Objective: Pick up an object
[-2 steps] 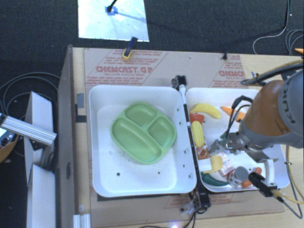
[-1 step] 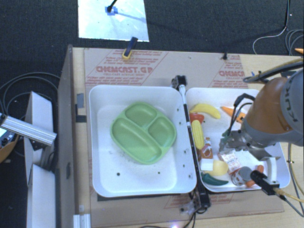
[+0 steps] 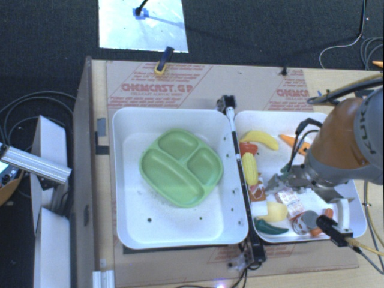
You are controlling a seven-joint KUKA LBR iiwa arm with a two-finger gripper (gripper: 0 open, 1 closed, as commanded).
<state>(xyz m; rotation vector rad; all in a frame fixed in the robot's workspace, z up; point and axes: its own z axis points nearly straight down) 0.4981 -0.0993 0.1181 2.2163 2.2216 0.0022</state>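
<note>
I look down on a dark carpeted floor with a bench whose top is brown cardboard [image 3: 180, 83] printed in red with "CHEMCAST GP", repeated at angles. A shiny square metal sheet [image 3: 143, 15] lies on the floor beyond the bench, and black cables loop at far left.

On the bench sit two shallow white plastic bins with rounded corners, side by side. The left bin [image 3: 129, 179] holds one smooth, pale green plate [image 3: 181, 167], oval and moulded into three compartments, lying flat near the bin's centre.

The right bin [image 3: 264, 120] holds a scatter of small toy foods. A yellow banana [image 3: 260, 138] curves near the far wall, with an orange carrot-like piece [image 3: 288, 141] just beside it. A knobbly yellow corn cob [image 3: 249, 168] lies along the left wall. Nearer me are a pale yellow rounded piece [image 3: 275, 210], a dark green pepper [image 3: 271, 227], and a white packet with red print [image 3: 293, 203]; I cannot read its lettering.

My arm [image 3: 348, 143], grey with a broad orange band, comes in from the right over this bin. The gripper [image 3: 281, 182] hangs low just above the pale yellow piece and the packet, right of the corn. I cannot tell how far the jaws are parted, nor whether anything is between them.
</note>
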